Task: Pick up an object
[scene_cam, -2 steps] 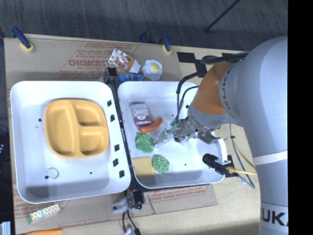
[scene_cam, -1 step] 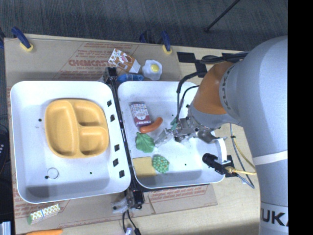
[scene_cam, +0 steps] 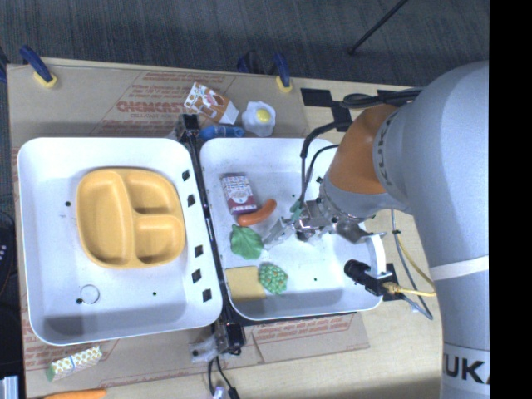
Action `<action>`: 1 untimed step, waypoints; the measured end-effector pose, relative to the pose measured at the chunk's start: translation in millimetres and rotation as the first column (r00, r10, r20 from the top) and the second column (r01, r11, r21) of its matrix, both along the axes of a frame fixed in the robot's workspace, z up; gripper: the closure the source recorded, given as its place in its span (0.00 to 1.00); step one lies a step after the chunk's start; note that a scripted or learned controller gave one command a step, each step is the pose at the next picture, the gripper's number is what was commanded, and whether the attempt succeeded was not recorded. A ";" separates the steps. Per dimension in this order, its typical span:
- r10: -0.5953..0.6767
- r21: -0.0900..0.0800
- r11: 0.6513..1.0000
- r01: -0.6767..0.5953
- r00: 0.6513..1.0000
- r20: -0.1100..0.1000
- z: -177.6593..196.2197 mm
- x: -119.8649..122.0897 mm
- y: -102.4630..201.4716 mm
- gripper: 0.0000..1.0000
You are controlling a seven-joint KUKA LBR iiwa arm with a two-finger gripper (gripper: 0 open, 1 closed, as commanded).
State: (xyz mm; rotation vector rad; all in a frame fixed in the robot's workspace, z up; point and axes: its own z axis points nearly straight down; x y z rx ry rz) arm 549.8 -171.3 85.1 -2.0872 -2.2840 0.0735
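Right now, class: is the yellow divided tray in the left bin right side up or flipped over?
Right side up: the yellow tray shows its hollow compartments facing the camera, lying flat in the left bin.

Gripper (scene_cam: 283,228) fingers blurred, orange item (scene_cam: 75,394) cut off at bottom edge

Grey arm (scene_cam: 440,156) reaching in from the right, orange band (scene_cam: 359,158) above the wrist, gripper (scene_cam: 287,225) pointing down-left.
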 end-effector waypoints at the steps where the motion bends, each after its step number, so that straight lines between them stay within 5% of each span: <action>1: 0.045 0.004 0.999 -0.045 0.997 0.063 6.4 19.5 15.3 0.00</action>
